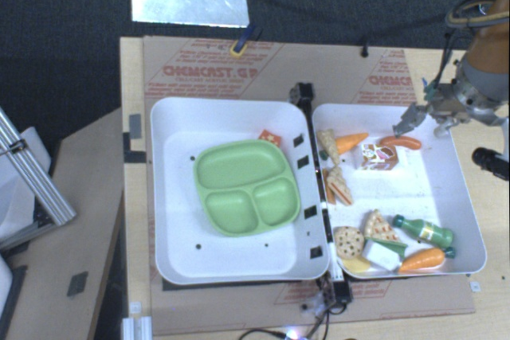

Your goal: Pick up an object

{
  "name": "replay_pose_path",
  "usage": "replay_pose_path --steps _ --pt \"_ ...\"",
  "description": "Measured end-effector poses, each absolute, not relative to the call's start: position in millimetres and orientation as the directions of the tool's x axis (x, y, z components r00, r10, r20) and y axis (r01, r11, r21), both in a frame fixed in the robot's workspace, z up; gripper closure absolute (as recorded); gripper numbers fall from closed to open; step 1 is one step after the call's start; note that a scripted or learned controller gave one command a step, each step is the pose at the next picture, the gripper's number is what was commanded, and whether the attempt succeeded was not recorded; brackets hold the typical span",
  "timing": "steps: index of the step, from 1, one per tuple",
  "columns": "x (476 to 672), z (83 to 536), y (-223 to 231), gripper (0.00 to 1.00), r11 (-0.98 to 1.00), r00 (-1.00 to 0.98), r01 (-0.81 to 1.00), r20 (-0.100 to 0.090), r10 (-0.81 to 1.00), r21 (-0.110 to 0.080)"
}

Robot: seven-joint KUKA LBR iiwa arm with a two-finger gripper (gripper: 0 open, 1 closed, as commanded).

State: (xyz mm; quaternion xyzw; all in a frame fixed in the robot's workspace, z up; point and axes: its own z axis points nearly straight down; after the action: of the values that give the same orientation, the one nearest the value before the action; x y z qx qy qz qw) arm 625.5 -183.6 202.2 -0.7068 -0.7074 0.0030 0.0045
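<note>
In the camera view the gripper hangs over the far edge of the right bin, and I cannot tell how its jaws stand, because they are small and blurred here; nothing shows between them. The nearest thing to the jaws is a red sausage, lying just below them, and a small packet touches it on the left side; an orange carrot lies further to the left of the jaws. In my judgement the sausage is the best choice, and the jaws should come straight down across its short width, not along its length, and stay clear of the packet so that it is not caught together. A green bottle lies well apart from the jaws, at the near side of the bin. On the brown board under the bins the red word "CHEMCAST" can be read, repeated; the print on the packet is too small to read.
</note>
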Motion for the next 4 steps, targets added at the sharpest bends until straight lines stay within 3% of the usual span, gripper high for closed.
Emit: replay_pose_path --steps 1,3,4 --pt "628.5 210.0 -183.2 0.0 0.003 -0.003 1.0 0.0 1.0 0.002" --pt "638.8 117.1 -189.3 0.0 0.002 -0.002 1.0 -0.001 1.0 0.001" --pt "646.0 108.6 -189.3 0.0 0.006 -0.006 1.0 -0.005 1.0 0.024"
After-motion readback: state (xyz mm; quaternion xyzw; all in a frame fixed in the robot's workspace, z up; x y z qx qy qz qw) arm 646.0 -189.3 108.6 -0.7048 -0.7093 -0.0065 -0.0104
